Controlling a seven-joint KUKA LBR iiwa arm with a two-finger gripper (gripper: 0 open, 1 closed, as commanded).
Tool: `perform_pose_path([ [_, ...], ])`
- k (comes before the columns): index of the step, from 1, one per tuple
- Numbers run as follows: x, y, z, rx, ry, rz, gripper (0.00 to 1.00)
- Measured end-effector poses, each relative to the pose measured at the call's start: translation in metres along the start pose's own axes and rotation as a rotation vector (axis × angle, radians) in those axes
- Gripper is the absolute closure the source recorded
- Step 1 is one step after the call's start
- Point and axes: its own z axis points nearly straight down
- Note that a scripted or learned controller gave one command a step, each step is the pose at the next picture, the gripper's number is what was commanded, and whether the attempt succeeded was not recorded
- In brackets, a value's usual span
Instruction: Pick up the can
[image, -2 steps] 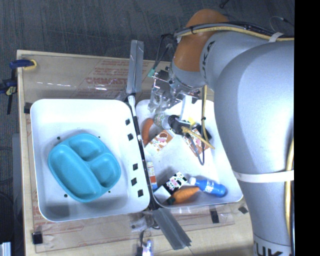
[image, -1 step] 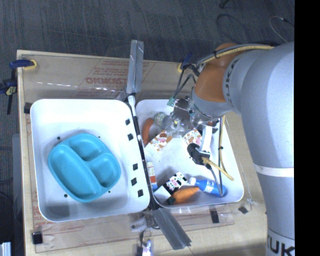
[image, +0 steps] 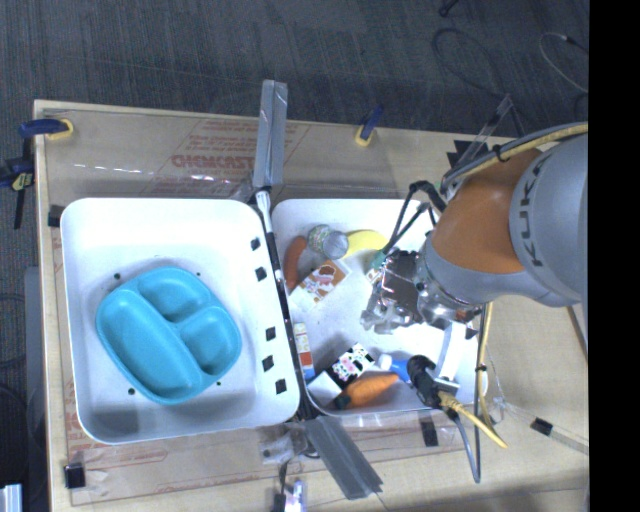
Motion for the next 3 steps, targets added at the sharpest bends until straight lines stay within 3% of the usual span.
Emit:
perform_pose_path([
  [1,-0.055,0.026,-0.031,0.000,0.000,0.047,1.00],
  [2,-0.055,0.026,-0.031,-0.001,0.000,0.046,0.00],
  [3,0.028,0.110,0.033,0.003,0.000,0.174,0.00],
])
